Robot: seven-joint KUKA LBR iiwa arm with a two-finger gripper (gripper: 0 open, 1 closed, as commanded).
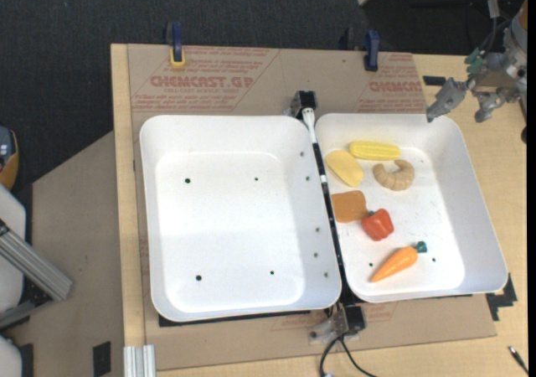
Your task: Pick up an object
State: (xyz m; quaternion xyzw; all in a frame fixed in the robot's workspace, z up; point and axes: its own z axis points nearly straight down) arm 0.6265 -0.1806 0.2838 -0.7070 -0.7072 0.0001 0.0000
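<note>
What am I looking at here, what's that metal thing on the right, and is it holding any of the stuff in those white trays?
This is one camera fixed above a workbench, looking down at a slant. The metal thing at the upper right is the end of a robot arm; its hand has two fingers spread open and holds nothing. It hovers beyond the top right corner of the right tray. That tray holds toy food: a corn cob, a pale yellow piece, a croissant, an orange-brown slab, a red pepper and a carrot. Beside it sits the left tray.
</note>
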